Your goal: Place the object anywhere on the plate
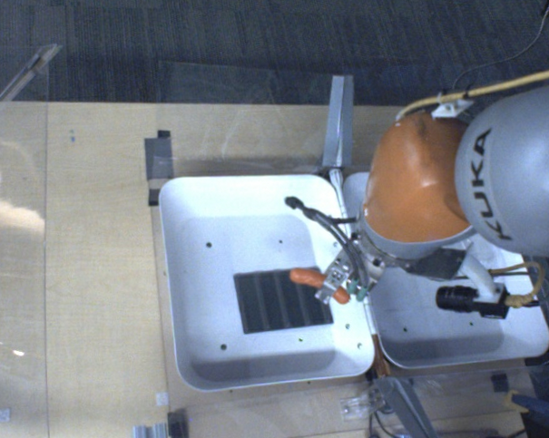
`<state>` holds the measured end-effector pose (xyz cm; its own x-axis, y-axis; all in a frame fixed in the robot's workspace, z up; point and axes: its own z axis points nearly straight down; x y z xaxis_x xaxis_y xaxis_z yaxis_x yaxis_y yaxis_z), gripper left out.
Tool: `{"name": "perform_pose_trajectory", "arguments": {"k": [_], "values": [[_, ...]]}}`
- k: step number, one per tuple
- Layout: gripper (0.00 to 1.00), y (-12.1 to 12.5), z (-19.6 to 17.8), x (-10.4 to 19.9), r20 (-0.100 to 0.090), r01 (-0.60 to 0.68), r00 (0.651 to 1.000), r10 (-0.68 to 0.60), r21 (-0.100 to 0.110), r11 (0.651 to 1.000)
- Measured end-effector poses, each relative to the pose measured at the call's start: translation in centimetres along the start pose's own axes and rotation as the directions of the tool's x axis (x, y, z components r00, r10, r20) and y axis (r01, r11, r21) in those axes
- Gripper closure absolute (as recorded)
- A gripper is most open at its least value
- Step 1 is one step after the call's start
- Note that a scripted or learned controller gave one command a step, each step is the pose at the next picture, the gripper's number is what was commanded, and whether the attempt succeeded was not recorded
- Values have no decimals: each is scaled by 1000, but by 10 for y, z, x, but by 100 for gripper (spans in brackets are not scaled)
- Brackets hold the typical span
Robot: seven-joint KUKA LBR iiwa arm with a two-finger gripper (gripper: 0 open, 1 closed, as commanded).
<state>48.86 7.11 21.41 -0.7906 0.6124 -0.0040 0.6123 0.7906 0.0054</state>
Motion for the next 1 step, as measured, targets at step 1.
{"name": "perform_pose_trajectory", "arguments": {"k": [1], "values": [[0, 0, 0, 0, 0, -1, 1000, 1, 0, 1000]]}}
